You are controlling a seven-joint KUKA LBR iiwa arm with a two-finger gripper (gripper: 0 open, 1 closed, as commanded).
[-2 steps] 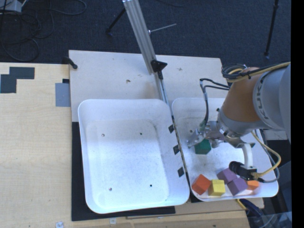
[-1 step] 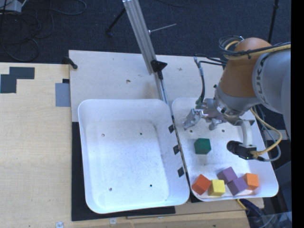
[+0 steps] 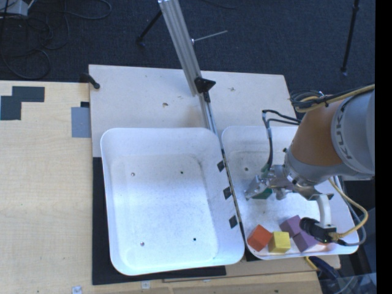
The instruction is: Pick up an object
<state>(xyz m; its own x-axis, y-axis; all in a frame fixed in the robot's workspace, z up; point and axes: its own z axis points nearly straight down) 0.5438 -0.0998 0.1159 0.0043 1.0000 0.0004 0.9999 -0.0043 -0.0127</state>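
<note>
While the gripper [image 3: 262, 187] hides its grip, orange block [image 3: 260, 237] touches yellow block [image 3: 281, 242]

The arm's wrist hides the gripper [image 3: 264, 190] fingers. A green object [image 3: 264, 193] beneath it is mostly covered, its shape unclear.

Bench [image 3: 43, 182] of pale wood carries a white board [image 3: 147, 100], a black mat [image 3: 98, 225], and two shallow white bins side by side: left bin [image 3: 116, 146], right bin [image 3: 245, 139]
</note>
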